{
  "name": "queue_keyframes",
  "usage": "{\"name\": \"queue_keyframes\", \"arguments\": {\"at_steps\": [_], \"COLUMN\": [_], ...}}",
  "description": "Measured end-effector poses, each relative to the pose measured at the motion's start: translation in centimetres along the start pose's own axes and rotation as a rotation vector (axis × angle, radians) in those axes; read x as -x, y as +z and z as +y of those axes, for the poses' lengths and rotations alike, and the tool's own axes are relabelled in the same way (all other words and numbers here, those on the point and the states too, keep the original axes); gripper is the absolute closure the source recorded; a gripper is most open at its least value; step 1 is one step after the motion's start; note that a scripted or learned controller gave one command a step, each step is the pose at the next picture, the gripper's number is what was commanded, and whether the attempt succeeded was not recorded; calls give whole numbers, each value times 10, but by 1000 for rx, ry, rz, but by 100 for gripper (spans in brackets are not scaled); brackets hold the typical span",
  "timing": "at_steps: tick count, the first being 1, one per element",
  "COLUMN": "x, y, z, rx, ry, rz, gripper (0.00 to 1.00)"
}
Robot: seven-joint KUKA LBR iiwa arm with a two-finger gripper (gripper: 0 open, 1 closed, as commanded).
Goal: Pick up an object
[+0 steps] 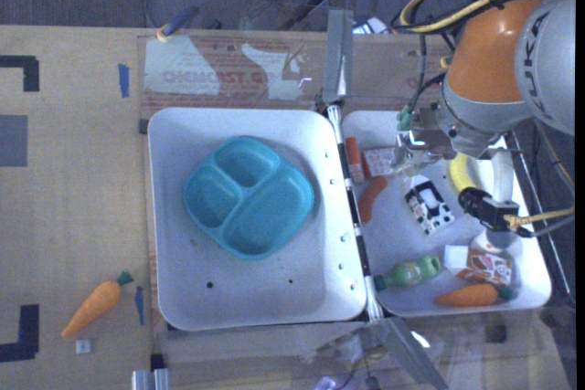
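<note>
1. Camera view showed the gripper (pixel 413 142) hanging low over the far end of the right bin (pixel 539 288), where the small objects lay loose; I judged it was lining up a pick there.
2. I could not tell whether the pincer was open or closed, and I saw nothing held in it.
3. Likeliest target, in my judgement: the black-and-white cow toy (pixel 430 205), lying just beside the gripper on its near side, long axis running from the bin's far-left toward its near-right.
4. Left bin (pixel 174 142) carried a blue divided plate (pixel 249 196).
5. An orange carrot (pixel 94 306) lay on the bench, well apart.
</note>
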State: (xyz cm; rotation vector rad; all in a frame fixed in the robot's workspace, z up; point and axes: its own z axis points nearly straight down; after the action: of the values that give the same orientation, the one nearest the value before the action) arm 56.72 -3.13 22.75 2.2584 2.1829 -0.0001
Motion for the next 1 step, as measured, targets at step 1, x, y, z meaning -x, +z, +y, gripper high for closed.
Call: {"name": "queue_keyframes", "arguments": {"at_steps": [1], "x": [86], "y": [121], "z": [-31], "rx": [1], "ry": [50], "rz": [0], "gripper": [100]}}
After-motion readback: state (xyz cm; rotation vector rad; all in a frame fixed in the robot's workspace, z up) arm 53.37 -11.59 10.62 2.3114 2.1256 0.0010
